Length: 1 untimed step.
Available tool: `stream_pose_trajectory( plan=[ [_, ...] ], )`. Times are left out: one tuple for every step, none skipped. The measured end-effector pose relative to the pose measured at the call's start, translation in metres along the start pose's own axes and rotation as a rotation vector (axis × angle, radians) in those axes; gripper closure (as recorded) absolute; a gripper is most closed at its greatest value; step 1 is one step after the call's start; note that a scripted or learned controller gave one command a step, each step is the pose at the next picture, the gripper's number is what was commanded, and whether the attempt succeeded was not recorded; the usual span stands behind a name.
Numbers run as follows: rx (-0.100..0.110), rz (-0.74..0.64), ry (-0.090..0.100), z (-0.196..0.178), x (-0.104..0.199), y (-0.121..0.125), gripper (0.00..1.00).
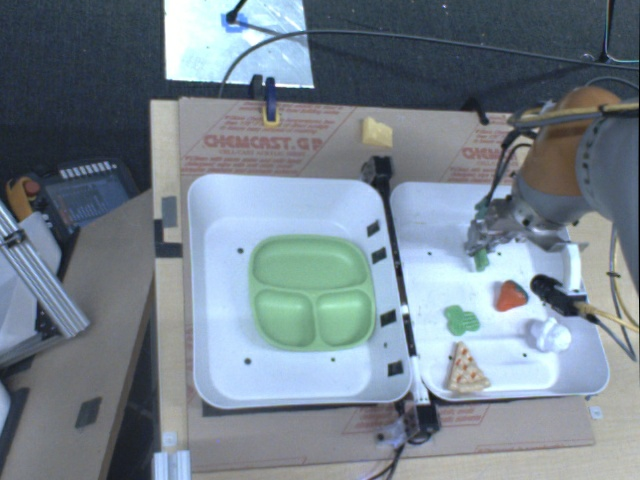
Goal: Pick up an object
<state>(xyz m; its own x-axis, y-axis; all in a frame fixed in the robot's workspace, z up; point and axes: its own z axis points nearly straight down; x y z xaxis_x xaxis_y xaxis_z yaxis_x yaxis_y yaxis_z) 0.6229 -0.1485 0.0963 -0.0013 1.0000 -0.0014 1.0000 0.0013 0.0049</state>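
Observation:
My gripper (482,244) is low over the upper middle of the right bin (430,208). A small green piece (480,261) shows right at its tip, and I cannot tell whether it is held or lies on the bin floor. Further down the same bin are a green toy (461,319), a red toy like a strawberry (511,296), a pizza slice (465,370) and a white object (549,337).
The left bin (215,228) holds a green divided plate (307,291). A yellow block (377,131) rests on the cardboard behind the bins. The arm (575,163) comes in over the right bin's far right corner.

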Motion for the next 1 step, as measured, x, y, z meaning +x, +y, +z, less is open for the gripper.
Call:
stream_pose_trajectory(
  plan=[
    [-0.002,-0.001,0.000,-0.0612,-0.0071,0.0068,1.00]
  ],
)
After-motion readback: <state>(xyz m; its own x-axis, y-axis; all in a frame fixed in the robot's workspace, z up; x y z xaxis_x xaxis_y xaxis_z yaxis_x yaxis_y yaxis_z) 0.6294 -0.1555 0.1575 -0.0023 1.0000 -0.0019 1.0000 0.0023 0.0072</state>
